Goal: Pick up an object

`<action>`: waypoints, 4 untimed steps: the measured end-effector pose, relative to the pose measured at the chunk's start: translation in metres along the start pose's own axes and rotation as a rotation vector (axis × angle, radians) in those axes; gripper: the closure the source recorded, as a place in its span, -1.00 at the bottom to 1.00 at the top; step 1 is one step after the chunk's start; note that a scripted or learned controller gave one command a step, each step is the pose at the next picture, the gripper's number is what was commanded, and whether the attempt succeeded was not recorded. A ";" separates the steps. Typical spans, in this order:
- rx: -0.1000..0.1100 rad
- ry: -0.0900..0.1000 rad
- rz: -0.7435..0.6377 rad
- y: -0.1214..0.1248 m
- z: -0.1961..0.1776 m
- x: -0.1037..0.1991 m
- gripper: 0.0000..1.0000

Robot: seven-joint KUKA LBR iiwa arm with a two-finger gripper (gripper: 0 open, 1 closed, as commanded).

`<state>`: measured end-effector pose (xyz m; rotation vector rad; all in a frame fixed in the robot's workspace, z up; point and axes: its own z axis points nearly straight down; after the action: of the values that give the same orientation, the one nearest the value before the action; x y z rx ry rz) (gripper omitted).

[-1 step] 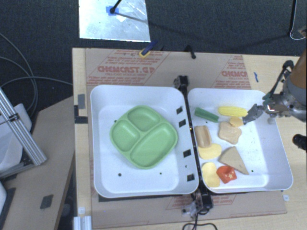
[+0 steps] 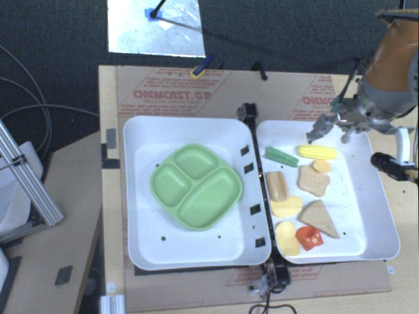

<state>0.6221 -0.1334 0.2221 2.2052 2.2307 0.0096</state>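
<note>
1. Camera view: the worktop (image 2: 131, 84) carries two white bins side by side. The left bin (image 2: 141, 175) holds a green divided plate (image 2: 196, 186), roughly centred.
2. The right bin (image 2: 373, 208) holds the toy food, grouped toward its left half: green bean (image 2: 281, 156) at the top left, corn (image 2: 317, 152) just right of it, a small orange piece (image 2: 321, 166) just below the corn.
3. Below those: a tan bread roll (image 2: 277, 186) by the divider, a beige lump (image 2: 313, 182) to its right, a yellow slice (image 2: 287, 207) under the roll.
4. Near the front edge: a tan wedge (image 2: 321, 219), a red tomato piece (image 2: 309, 238) touching its lower left, a yellow round (image 2: 285, 234) just left of the tomato.
5. The arm (image 2: 393, 64) reaches in from the right. The end effector (image 2: 319, 130) sits over the right bin's far edge, just above the corn.
6. Cannot tell end effector state from this angle; nothing visible between its tips.
</note>
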 end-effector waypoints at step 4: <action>-0.011 0.008 -0.003 -0.110 -0.324 0.214 -1.00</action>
<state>0.5075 0.0785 0.5454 2.2001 2.2321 0.0305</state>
